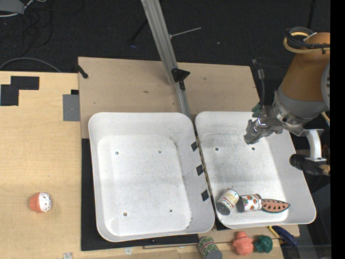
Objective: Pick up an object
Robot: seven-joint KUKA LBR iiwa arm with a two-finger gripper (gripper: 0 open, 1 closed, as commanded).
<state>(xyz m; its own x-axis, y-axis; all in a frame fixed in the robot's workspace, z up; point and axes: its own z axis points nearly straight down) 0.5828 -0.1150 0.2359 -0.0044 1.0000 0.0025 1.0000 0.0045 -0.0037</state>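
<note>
My gripper (252, 135) hangs over the upper middle of the right bin (280, 161), pointing down and left from the orange-banded wrist. Nothing shows between its fingers. Along the right bin's front edge lie a small can with a yellow rim (228, 200), a white cup with red dots (249, 203) and a watermelon slice toy (275, 205), in a row and touching. They sit well below the gripper in the view, apart from it.
The left bin (108, 144) lies beside the right one, with black clips on the shared rim. A slanted aluminium rail (164, 42) rises behind the bins. On the bench a red and white ball (40, 202) sits at left; a dark can (206, 246), pink toy (242, 243) and green toy (263, 244) sit in front.
</note>
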